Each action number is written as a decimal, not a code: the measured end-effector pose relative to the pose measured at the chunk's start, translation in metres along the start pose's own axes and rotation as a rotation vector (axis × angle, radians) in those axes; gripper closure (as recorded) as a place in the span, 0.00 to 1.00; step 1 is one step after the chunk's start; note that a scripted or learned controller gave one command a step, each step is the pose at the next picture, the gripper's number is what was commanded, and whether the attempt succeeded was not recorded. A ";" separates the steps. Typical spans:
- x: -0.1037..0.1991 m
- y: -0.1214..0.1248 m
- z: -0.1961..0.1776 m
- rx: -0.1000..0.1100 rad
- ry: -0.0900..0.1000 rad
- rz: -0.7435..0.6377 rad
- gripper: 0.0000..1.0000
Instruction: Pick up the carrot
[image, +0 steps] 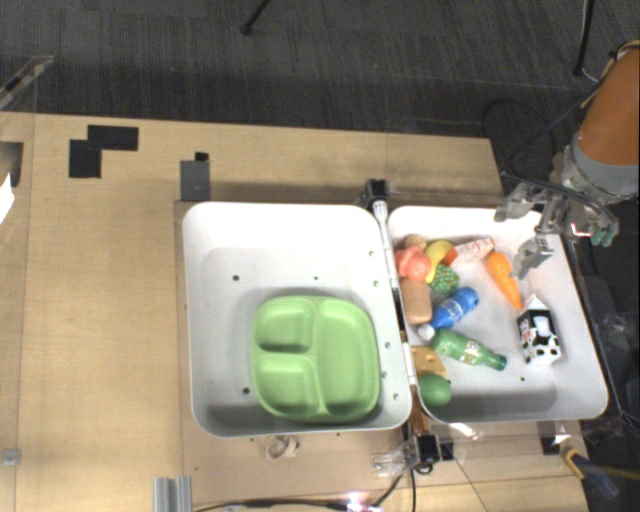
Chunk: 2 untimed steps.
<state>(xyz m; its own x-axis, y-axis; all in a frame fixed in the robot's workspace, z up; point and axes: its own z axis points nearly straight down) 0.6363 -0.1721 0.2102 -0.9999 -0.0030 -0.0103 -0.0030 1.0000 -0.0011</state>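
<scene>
Looks light, stiff and slick, that carrot (504, 277) lying in the right bin (580, 330) just beside the claw (535, 240), unclear whether wide or narrow; best pinched mid-body.

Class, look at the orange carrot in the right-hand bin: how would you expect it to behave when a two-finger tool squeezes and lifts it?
The carrot looks like a smooth moulded toy, so probably stiff and light. Its tapered, rounded body could slip out of a pinch or roll if nudged. It lies slanted in open space in the right bin, near the tool, so neighbours are unlikely to hinder a grasp.
</scene>
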 end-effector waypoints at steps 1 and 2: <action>-0.008 -0.031 0.107 0.003 -0.013 0.103 0.00; -0.015 -0.033 0.121 0.001 -0.001 0.269 0.00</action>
<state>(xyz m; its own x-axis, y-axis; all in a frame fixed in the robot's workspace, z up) 0.6527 -0.2049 0.0894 -0.9647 0.2630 -0.0109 0.2630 0.9648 0.0010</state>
